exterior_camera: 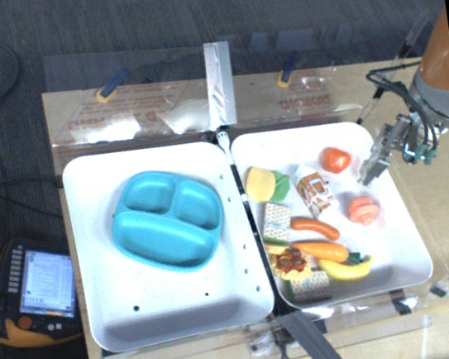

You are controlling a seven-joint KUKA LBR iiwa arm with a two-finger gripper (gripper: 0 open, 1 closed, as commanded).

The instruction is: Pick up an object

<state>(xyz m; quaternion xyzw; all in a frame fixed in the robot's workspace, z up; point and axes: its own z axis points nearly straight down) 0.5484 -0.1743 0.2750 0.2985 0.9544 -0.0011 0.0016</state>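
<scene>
Two white bins (86, 262): one blue tray (168, 218), one banana (345, 268); hand (371, 170) state unclear.

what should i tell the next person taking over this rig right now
Gripper: over the right edge of the right bin, nothing seen between its fingers; open or shut is unclear.
Things: toy food lies in the right bin, among it a tomato, a hot dog, a carrot, a banana and a pink piece. The left bin holds a blue divided plate.
Done: nothing picked up so far.
Left: lower onto one item, likely the tomato or the pink piece nearest, grasp, lift.
</scene>
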